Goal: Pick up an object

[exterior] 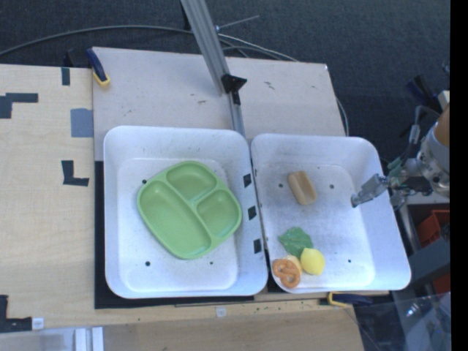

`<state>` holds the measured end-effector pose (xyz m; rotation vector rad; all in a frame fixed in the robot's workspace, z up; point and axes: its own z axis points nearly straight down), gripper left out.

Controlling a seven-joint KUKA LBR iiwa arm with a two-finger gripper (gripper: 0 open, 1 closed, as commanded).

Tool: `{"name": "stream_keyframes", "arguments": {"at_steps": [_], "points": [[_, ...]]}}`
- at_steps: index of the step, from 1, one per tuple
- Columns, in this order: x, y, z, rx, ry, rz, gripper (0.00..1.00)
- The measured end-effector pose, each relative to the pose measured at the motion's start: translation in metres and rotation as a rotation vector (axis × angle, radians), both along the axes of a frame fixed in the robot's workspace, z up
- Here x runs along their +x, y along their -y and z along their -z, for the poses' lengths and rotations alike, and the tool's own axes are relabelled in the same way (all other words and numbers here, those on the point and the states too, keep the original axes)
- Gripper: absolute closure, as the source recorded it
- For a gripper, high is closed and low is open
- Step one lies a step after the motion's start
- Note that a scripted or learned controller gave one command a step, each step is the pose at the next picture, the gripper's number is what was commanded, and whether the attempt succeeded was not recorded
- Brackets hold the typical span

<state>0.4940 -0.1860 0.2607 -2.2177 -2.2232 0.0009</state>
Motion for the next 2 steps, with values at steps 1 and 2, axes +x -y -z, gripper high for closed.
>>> {"name": "stream_keyframes", "arguments": {"at_steps": [1,2], "points": [[0.0,0.0,0.0,0.0,0.0,0.0,0.0],[-0.001,0.009,0.058,0.001,-0.006,0.002,0.0]]}}
